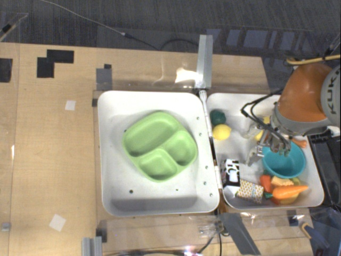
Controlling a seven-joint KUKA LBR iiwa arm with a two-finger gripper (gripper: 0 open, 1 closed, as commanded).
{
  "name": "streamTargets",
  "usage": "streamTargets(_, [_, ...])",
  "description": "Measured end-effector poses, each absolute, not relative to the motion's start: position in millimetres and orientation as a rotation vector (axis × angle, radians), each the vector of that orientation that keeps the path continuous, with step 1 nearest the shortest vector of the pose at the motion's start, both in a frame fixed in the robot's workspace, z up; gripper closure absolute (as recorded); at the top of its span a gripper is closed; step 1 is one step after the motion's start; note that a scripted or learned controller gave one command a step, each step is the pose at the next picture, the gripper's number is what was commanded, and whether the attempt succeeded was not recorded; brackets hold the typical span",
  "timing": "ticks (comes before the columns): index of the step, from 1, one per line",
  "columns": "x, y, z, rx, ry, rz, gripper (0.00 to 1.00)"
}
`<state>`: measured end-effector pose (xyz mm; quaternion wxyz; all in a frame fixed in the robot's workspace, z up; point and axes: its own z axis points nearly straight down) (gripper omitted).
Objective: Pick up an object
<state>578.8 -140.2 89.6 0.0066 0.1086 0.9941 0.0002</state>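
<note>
Jaws hang over the right bin [314,199]; whether they are apart, I cannot tell. Beneath my gripper [269,145] sits a teal bowl [285,164], likely light, rigid and slick, best pinched at its rim. Beyond it lie a yellow ball [221,132], then the green divided plate [160,145].

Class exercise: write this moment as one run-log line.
arm: over right bin | gripper: above teal bowl, nothing seen held | left bin: green divided plate
</note>
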Motion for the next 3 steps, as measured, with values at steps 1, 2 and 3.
streamTargets(1, [648.6, -144.6, 88.6, 0.213, 3.122, 0.000, 0.00])
streamTargets(2, [628.0, -128.1, 88.3, 0.206, 3.125, 0.001, 0.00])
streamTargets(3, [613.6, -136.5, 88.7, 0.270, 3.118, 0.001, 0.00])
